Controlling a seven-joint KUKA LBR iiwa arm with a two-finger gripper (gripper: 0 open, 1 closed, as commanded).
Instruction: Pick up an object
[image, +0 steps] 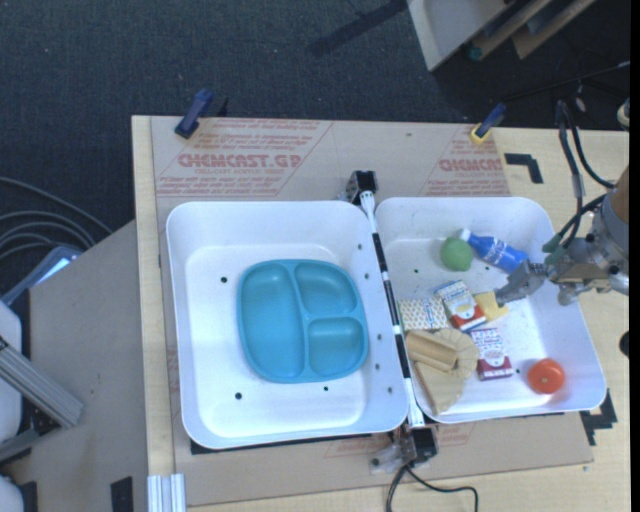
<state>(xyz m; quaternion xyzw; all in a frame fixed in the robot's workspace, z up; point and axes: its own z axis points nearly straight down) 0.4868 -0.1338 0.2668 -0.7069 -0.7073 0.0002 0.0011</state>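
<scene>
We count two white bins: left bin (200, 300) holds one blue divided plate (300, 320). In the right bin (570, 330), one green ball (457, 253) at 11 o'clock, one orange ball (546, 376) at 5. Bench (250, 150) print reads "CHEMCAST". Gripper (515, 287) over the right bin; opening and hold unclear.

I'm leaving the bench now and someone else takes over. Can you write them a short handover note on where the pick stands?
Gripper: low over the right bin, fingers unclear, nothing seen held.
Right bin: green ball, blue-and-white bottle, orange ball, small cartons, wooden blocks.
Left bin: blue divided plate.
Done: nothing lifted.
Left: grasp and raise one object.
</scene>
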